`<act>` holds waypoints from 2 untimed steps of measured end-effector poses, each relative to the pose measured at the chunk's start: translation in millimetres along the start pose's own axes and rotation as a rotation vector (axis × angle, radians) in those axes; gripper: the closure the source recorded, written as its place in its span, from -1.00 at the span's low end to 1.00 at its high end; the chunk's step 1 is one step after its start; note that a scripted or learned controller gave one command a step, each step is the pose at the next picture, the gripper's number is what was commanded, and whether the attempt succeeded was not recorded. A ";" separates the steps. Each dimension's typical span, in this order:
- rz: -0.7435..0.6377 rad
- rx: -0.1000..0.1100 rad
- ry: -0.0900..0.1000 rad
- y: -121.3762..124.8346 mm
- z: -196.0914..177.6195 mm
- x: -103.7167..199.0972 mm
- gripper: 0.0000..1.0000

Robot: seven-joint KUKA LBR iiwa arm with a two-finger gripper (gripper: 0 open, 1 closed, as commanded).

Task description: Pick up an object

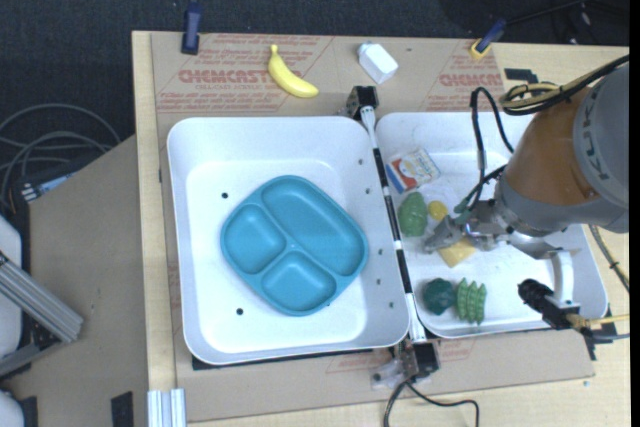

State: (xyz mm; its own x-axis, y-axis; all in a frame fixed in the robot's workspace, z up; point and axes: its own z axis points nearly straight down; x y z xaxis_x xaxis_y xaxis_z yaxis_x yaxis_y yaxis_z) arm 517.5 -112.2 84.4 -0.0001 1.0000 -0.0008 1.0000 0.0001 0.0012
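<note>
My gripper [446, 235] hangs low over the middle of the right bin [590, 290], at the end of the grey arm with its orange band [548, 150]. Just left of it lie a green oval object [412, 213] and a small yellow piece [437, 210]. A yellow wedge [458, 255] sits directly below the gripper tip, touching or nearly touching it. Farther back lies a white, red and blue packet [413, 169]. At the bin's front are a dark green round object [438, 295] and a light green ridged one [470, 301].
The left bin [200, 155] holds a blue divided plate [292, 243]. On the bench behind the bins lie a banana [290, 77] and a small white block [378, 63]. A black cable [478, 130] loops over the right bin's back.
</note>
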 end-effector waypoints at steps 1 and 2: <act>0.000 -0.002 -0.001 0.4 -10.0 -0.1 1.00; -0.001 0.001 0.002 11.1 -100.4 75.1 1.00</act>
